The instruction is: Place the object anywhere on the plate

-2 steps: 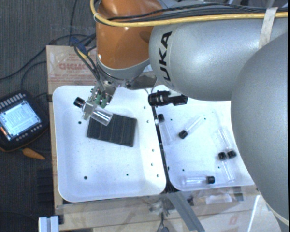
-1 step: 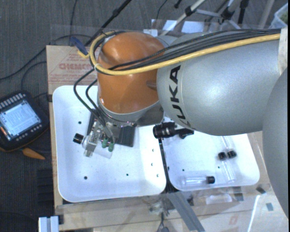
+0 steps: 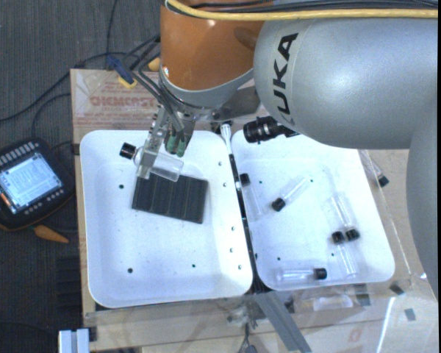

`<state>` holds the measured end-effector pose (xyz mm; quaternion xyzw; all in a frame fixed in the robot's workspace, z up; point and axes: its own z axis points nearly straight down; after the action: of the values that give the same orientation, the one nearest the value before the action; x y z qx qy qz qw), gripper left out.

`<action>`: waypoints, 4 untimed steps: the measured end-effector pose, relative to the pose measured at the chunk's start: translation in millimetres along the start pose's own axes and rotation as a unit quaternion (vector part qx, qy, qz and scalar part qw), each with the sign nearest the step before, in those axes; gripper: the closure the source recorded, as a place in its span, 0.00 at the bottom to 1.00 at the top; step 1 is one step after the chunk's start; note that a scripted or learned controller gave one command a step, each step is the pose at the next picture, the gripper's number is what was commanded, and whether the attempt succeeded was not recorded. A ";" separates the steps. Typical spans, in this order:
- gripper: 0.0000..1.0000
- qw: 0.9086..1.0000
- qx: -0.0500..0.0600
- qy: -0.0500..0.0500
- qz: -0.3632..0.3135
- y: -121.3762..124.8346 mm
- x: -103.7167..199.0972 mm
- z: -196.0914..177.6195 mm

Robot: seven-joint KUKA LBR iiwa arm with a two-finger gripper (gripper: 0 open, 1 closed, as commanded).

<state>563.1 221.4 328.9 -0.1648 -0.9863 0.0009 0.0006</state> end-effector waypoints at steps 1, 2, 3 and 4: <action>1.00 0.997 0.000 0.000 -0.083 -9.2 65.4 -36.1; 0.00 0.997 0.000 0.000 -0.083 -9.3 65.2 -36.1; 0.00 0.989 0.001 0.002 0.145 -13.5 78.6 76.5; 1.00 0.989 0.003 0.004 0.146 -12.2 77.9 70.9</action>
<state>485.4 235.0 258.1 -0.3068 -0.9518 0.0032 0.0051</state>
